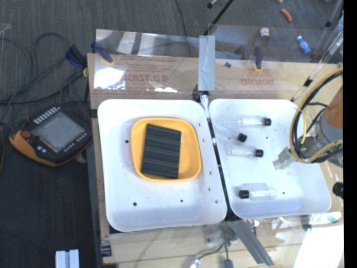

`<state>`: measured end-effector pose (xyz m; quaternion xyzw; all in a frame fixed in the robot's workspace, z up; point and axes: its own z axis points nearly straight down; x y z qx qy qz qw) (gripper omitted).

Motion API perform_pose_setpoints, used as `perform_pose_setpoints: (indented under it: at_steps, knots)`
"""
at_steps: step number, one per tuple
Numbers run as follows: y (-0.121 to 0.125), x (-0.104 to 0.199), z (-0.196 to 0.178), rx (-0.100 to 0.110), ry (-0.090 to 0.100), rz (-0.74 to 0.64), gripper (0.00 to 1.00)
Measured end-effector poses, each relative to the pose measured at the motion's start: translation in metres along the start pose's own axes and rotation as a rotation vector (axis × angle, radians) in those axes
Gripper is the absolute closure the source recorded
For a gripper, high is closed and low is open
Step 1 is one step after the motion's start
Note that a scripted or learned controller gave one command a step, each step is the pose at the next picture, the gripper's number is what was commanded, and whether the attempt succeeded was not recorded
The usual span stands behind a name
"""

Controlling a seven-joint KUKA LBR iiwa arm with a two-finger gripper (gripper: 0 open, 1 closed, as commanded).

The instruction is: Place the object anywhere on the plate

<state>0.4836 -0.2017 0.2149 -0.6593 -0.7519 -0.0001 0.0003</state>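
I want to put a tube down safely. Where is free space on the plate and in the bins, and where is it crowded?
On the yellow plate, only narrow yellow margins around the dark ridged block are bare. The left bin has open white floor below the plate. The right bin is crowded with clear tubes in its left half; the gripper sits by the right side.

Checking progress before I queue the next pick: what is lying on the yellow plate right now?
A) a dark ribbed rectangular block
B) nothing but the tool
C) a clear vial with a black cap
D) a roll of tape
A: the dark ribbed block lies flat on the yellow plate in the left bin; the capped vials lie in the right bin.
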Motion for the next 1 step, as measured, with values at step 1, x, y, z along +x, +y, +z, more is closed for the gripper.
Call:
perform_pose_setpoints:
  at_steps: [1]
  knots:
    - [0.0,0.0001,0.0,0.0,0.0,0.0,0.0]
